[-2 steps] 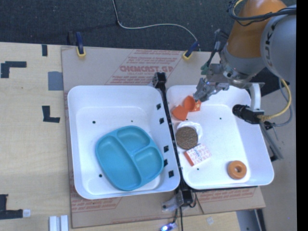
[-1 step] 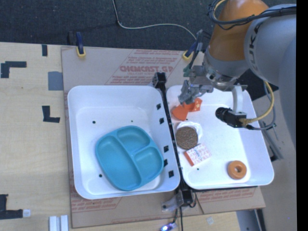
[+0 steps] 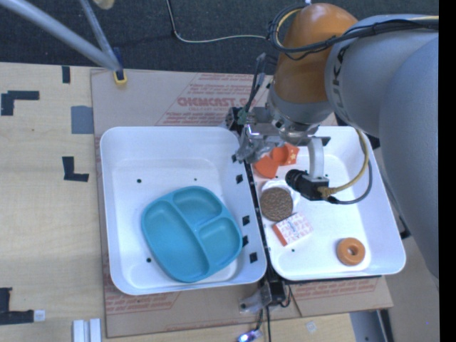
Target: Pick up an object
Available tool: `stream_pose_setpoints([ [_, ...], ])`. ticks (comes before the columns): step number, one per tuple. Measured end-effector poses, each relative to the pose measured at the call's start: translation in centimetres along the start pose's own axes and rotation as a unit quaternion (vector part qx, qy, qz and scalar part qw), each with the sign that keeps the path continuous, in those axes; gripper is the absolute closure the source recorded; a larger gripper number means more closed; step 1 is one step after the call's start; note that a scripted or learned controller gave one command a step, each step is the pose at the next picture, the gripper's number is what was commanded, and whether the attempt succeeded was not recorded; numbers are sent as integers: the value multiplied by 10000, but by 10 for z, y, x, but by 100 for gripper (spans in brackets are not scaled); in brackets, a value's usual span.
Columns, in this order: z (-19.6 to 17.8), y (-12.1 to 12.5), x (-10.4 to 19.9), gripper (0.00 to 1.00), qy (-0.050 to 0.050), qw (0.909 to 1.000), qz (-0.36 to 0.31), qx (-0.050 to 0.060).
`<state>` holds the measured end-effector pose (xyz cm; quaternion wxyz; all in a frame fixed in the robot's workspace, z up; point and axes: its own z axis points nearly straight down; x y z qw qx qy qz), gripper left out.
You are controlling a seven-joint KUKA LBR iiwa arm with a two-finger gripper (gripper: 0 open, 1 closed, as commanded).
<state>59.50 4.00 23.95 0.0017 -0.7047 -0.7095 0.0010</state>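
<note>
Camera view: nearest the lens is the arm's grey link (image 3: pixel 406 105), filling the right side, with the orange band (image 3: pixel 310 41) above the wrist. The gripper (image 3: pixel 267 148) hangs low over the far left corner of the right bin (image 3: pixel 377 262), by the divider; its opening cannot be told from here.

Directly under and just beside the gripper lies an orange object (image 3: pixel 274 164), partly hidden. It looks like a small, light, probably stiff piece; judged best taken across its narrow width.

Nearer the camera than the gripper: a brown speckled disc (image 3: pixel 276 202), flat and likely hard to pinch except by its edge. Beyond that, a red-and-white packet (image 3: pixel 293 229), thin and probably soft. Farthest, toward the bin's near right corner, a small doughnut-shaped ring (image 3: pixel 350 251), light, graspable across the rim.

To the gripper's other side, in the left bin (image 3: pixel 114 191), a blue divided tray (image 3: pixel 191 230): wide, smooth, slippery-looking.
</note>
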Motion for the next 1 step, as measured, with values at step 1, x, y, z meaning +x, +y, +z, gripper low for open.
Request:
stream_pose_setpoints([
  [1, 1, -7, 44, 100, 1, 10000, 0, -6],
])
